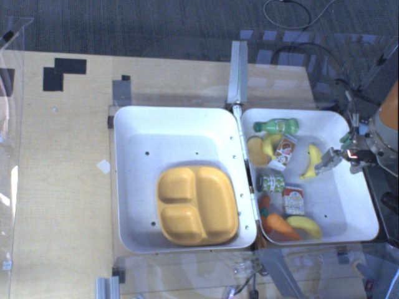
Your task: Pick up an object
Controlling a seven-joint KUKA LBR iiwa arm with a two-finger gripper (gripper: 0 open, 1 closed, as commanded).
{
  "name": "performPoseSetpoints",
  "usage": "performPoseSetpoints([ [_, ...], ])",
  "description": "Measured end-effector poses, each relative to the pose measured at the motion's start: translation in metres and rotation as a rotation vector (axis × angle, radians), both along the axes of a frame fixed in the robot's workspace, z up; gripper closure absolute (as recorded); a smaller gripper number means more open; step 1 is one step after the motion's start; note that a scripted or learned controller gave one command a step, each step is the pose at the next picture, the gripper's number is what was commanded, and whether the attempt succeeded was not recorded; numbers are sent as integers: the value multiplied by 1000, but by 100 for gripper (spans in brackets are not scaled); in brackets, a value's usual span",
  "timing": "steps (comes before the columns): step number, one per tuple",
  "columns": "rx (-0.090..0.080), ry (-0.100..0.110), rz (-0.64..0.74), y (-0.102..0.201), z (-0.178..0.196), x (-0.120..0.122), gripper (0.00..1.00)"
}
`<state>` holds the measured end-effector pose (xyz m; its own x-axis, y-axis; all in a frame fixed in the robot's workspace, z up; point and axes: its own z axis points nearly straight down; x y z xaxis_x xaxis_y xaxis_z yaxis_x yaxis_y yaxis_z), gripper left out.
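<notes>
Banana lies in right bin, just beside hand.

Two shallow white plastic bins sit side by side on the pale wooden bench. The left bin holds a yellow three-compartment plastic tray. The right bin holds a green plastic bottle near its far wall, a red-and-white carton, a small green can, another red carton, an orange carrot and yellow bananas. The grey pincer hangs over the right bin, just beside another banana.
</notes>
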<state>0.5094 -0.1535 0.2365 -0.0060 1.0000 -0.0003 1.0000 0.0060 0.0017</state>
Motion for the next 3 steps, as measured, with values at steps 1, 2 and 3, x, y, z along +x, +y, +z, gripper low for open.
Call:
performPoseSetpoints([
  [1, -1, -9, -79, 36, -148, 72, 0],
  [2, 2, -13, -78, 38, -137, 74, 100],
  [3, 0, -2, -140, 93, 0, 91, 100],
])
